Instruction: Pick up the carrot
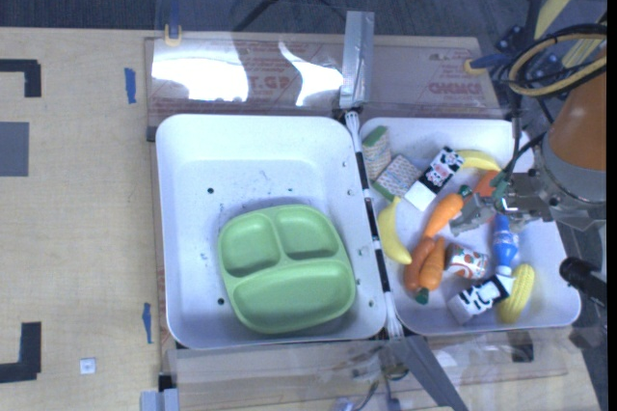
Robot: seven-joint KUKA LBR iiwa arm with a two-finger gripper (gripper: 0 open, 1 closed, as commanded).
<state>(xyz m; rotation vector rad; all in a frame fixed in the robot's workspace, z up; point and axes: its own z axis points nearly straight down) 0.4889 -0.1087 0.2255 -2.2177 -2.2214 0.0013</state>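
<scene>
The carrot [441,213] is orange and lies slanted in the middle of the right bin [549,308], its upper end pointing up and right. A second orange carrot-like piece [425,267] with a green tip lies just below it. My gripper [474,210] hangs low over the right bin, right beside the carrot's upper end. Whether it touches the carrot I cannot tell, and the carrot still rests on the bin floor.
A yellow banana [389,235] lies left of the carrot by the bin divider. A blue bottle [503,245], a yellow corn piece [522,291], black-and-white cow toys [442,168] and small packets crowd the right bin. A green divided plate [285,268] sits in the left bin [193,168].
</scene>
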